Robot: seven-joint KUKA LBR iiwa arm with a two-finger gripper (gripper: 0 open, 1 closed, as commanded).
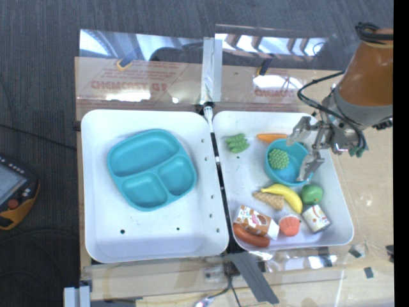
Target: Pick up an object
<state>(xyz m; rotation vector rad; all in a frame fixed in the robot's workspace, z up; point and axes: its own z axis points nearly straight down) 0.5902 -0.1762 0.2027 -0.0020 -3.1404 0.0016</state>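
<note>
In the camera view, the left bin (96, 190) held a blue divided plate (152, 168). The right bin (339, 226) held a blue bowl (285, 162) with a green dotted ball (278, 159) inside, plus broccoli (238, 143), a carrot (273, 137), a banana (285, 196), a green apple (312, 194), a can (316, 218) and a sausage (250, 238). The gripper (305, 151) hung over the bowl, fingers spread wide with nothing between them

I'm looking at a robotics lab: a bench (96, 82) on dark carpet (38, 56), two white bins (96, 235) of plastic toy food (281, 197), a handheld control pendant (13, 194) lying at the left, loose cables (35, 139) trailing nearby.
</note>
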